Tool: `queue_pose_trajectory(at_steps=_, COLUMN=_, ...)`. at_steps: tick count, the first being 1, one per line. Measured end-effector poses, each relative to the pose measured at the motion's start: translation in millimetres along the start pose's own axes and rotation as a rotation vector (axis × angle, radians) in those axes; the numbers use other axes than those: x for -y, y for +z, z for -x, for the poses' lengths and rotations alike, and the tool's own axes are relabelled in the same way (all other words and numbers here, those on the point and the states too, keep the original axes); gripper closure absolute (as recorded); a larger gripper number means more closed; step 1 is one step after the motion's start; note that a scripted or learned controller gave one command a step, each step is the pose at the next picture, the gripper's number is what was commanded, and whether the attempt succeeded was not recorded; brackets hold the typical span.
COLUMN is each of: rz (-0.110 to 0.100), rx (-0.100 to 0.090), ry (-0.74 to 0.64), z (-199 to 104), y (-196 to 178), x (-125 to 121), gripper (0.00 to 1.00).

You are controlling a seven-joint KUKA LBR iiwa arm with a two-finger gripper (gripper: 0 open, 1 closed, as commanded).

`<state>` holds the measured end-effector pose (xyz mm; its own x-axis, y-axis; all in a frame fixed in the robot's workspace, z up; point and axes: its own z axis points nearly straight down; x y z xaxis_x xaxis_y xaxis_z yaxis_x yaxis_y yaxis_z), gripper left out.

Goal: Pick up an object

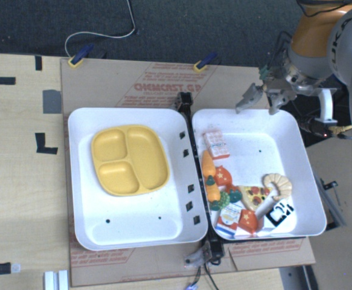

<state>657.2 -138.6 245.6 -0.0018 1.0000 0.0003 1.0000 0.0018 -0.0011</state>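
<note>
While upright in view, carrot [209, 175] lengthwise.

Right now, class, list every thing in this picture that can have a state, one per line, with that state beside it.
Gripper: jaws spread open, holding nothing, over the right bin's far rim.
Yellow divided plate: flat in the left bin, compartments bare.
Right bin: toy foods heaped along its near and left sides.
Toy carrot: lying flat by the divider.
Pizza slice: lying flat.
</note>
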Motion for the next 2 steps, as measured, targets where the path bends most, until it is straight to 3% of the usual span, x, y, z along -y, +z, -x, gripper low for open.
queue_pose_trajectory(at_steps=1, rz=-0.004, rx=-0.001, ry=0.0, z=-46.4, y=90.8, x=58.0, gripper=0.0)
queue_pose_trajectory(at_steps=2, rz=0.003, rx=0.001, ry=0.0, z=-43.9, y=159.6, x=44.0, gripper=0.0)
